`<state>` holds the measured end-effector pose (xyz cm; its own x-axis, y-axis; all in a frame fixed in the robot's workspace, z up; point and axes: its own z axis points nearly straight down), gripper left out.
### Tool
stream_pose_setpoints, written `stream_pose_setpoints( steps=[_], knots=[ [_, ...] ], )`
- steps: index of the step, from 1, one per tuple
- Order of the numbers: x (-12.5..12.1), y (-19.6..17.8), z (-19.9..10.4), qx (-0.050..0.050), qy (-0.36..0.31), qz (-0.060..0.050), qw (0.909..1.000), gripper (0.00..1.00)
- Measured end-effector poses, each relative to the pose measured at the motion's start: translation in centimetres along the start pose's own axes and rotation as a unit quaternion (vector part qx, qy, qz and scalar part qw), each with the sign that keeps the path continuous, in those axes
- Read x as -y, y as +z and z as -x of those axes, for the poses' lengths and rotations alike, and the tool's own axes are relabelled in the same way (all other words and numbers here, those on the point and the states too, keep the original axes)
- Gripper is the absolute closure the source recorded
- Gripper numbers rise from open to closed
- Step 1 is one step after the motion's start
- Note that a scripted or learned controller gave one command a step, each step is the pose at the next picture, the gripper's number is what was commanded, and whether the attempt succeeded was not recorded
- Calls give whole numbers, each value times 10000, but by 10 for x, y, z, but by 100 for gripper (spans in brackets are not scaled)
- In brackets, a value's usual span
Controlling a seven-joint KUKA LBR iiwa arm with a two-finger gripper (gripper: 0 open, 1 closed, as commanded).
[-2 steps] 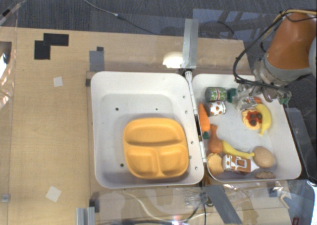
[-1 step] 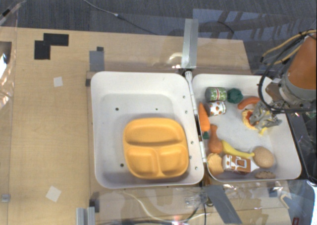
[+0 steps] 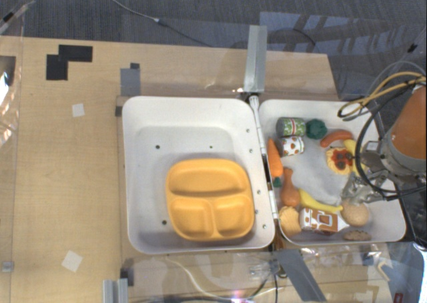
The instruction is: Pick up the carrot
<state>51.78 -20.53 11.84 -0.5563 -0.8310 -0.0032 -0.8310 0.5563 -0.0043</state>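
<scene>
Two bins side by side: left bin (image 3: 143, 161) holds tray (image 3: 210, 198). Right bin (image 3: 393, 228) holds carrot (image 3: 274, 157) along its left wall, banana (image 3: 317, 201) nearer the front, gripper (image 3: 355, 191) at right.

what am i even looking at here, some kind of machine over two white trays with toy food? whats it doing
This is one photo from a camera fixed above a wooden bench, looking down at a slant. The grey shape with the orange band at the right edge is a robot arm, trailing yellow and black cables. Its gripper, the part that grasps, hangs low over the right bin; whether it is open or shut is too hard to tell, and nothing is visibly held.

Two shallow white bins sit side by side. The left bin holds a yellow divided plate. The right bin holds small toy foods: a carrot lying along its left wall, a green can, a banana, a hot dog and others. The arm's job is to pick up the carrot, which lies untouched, apart from the gripper.
</scene>
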Motion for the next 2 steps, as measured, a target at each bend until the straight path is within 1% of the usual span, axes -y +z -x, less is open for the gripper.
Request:
stream_pose_setpoints(
  steps=[1, 2],
  knots=[
    [-23, -37, -16, 3, -1863, -15, 9825, 100],
    [-25, -16, -16, 8, -3933, 1, 9194, 100]
  ],
)
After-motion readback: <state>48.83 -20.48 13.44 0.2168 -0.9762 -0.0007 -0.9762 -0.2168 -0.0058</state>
